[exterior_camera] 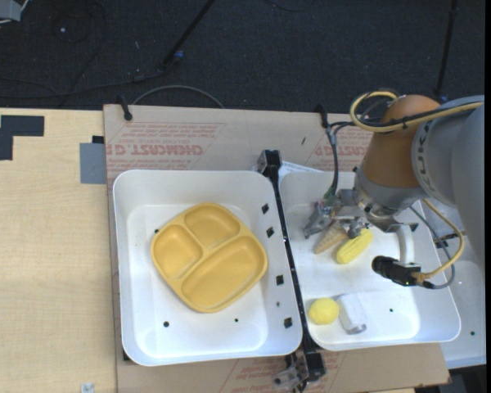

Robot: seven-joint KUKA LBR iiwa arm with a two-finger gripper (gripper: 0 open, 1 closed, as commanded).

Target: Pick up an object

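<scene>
Reaching in from the right, the arm (417,150) lowers its gripper (337,219) into the right bin (425,318). Its fingers look spread, their tips just beside a tan cone-shaped piece (328,238) and a yellow corn cob (354,246), gripping neither. A yellow ball (324,310) sits near the front. A yellow divided plate (209,256) lies in the left bin (139,301).

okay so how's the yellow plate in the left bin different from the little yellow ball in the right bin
The yellow divided plate is flat and broad, with three compartments; the yellow ball is round and far smaller. The plate lies mid-bin in the left bin; the ball sits near the right bin's front-left corner. Both are yellow and lie clear of the gripper.
</scene>
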